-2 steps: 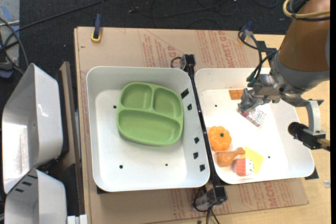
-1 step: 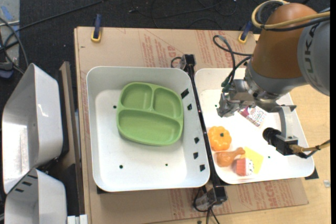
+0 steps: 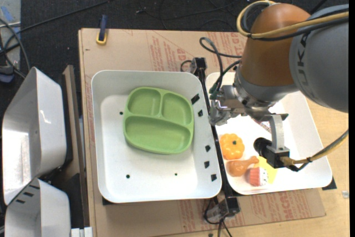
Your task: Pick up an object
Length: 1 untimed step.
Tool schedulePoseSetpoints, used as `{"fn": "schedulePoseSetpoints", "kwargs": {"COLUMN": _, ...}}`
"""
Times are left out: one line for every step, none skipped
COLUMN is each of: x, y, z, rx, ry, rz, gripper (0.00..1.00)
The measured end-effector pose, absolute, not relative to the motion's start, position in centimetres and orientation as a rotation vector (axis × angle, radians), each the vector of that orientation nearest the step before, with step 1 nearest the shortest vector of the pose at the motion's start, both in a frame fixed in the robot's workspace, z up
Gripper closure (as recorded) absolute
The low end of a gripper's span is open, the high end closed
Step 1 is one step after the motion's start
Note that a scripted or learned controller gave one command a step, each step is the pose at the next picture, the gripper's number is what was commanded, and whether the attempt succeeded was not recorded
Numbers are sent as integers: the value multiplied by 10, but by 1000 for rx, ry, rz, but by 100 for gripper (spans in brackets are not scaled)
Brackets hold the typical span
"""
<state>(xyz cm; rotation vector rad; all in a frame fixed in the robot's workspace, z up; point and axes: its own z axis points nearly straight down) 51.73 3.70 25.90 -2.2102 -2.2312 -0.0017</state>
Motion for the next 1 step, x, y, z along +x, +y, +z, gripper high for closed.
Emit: {"fn": "schedulePoseSetpoints", "kwargs": {"x": 511, "y": 87, "z": 240, "rx": -2211, "ry": -2228, "rz": 3, "gripper": 100}}
